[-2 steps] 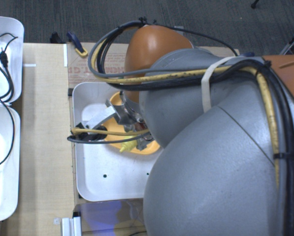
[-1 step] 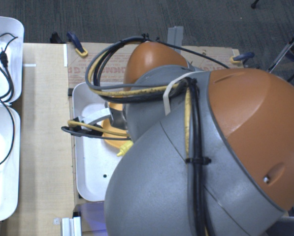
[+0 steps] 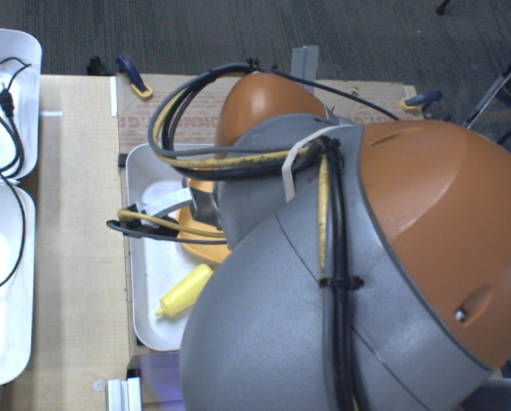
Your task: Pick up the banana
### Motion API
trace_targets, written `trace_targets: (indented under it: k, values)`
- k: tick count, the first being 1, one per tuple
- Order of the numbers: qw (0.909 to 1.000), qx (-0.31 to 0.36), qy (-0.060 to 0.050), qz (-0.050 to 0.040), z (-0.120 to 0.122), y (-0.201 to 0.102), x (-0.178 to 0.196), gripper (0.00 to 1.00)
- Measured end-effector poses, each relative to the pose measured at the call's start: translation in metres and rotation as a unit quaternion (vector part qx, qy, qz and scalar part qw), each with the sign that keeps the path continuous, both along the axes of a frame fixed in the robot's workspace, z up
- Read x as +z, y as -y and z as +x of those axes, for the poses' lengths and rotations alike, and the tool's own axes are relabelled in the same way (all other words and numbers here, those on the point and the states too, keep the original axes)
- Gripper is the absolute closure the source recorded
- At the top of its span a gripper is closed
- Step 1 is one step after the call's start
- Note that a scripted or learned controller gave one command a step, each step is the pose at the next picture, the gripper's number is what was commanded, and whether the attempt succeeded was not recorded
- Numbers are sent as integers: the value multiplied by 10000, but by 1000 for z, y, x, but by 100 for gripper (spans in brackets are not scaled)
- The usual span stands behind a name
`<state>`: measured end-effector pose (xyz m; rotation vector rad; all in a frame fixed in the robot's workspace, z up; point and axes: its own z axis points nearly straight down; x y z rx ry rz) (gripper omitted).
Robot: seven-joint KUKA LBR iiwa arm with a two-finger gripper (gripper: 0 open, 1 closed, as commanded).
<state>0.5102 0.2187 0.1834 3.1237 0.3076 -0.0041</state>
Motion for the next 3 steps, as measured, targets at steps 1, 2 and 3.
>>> trace_targets:
  k: [1, 2, 3]
  values:
    - [10000, 79, -50, 3, 51, 75, -74, 0]
    - [9969, 761, -154, 84, 109, 106, -95, 0]
    - [9875, 1576, -89, -52, 112, 43, -96, 0]
